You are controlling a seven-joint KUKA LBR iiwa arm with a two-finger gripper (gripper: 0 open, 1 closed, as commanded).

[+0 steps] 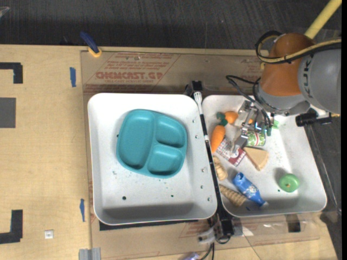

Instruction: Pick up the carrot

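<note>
Two white bins on the bench, arm over the right one.

Left bin [103, 194] holds a teal divided tray [152, 142]. Right bin [312, 194] holds the carrot [217, 137] at its left wall, orange, lying lengthwise, beside a red-and-white packet [232, 155]. Nearby lie a tan wedge [258, 157], a blue wrapper [249, 188], a green round fruit [288, 183] and a small orange item [231, 117]. Gripper [242, 135] sits just right of the carrot, above the packet; whether it is spread or closed cannot be told, and nothing is seen held.
</note>
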